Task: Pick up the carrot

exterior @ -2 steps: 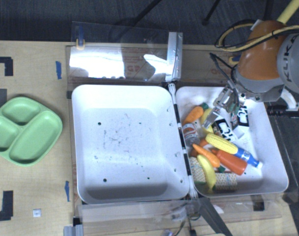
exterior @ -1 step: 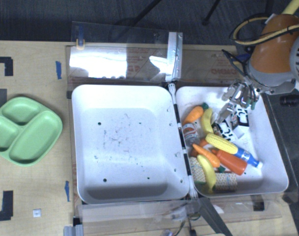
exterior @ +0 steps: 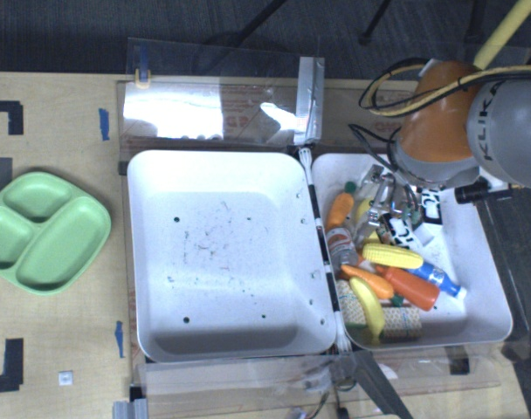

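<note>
Camera view: your gripper (exterior: pixel 381 201) is down in the right bin (exterior: pixel 484 260), at its far-left part, hanging over the pile. You can't tell how its claw stands; the metal and cables blur together there, and nothing is clearly seen between the tips. The arm (exterior: pixel 475 120) comes in from the far right, orange band above the wrist.

Right bin holds everything, all crowded against its left wall: an orange bottle (exterior: pixel 341 209) just left of the gripper, a yellow piece (exterior: pixel 391 256) nearer, then the carrot (exterior: pixel 367 281) lying slantwise near the left wall, touching a banana (exterior: pixel 368 305) on its near side. An orange tube (exterior: pixel 412 288) with a blue cap lies just right of the carrot. Some mesh thing sits under the banana.

The left bin (exterior: pixel 222 251) has a bare floor. A green tray (exterior: pixel 45 231) sits on the bench, well left of both bins.

Open room for you: the right bin's right half and near-right corner. The carrot is hemmed in by its neighbours and the bin wall.
</note>
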You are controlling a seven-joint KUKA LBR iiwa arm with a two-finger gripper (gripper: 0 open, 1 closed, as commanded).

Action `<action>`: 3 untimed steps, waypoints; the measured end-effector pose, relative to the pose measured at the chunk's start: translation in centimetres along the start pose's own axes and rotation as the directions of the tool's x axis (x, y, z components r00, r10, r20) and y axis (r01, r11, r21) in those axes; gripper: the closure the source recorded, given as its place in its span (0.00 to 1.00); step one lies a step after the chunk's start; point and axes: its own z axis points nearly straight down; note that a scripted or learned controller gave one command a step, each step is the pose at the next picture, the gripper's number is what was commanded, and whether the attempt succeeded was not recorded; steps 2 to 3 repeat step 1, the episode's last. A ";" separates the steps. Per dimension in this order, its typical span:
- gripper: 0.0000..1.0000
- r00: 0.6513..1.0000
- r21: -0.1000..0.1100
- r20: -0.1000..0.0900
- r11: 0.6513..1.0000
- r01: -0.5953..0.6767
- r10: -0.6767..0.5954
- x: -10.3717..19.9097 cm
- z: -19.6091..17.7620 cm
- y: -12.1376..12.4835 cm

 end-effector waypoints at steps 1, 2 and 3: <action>0.00 0.998 0.001 -0.002 0.998 -0.068 0.068 4.1 -3.0 -7.2; 0.00 0.998 0.001 -0.002 0.998 -0.068 0.068 4.1 -3.0 -7.2; 0.00 0.998 0.001 -0.002 0.998 -0.068 0.068 4.1 -3.0 -7.2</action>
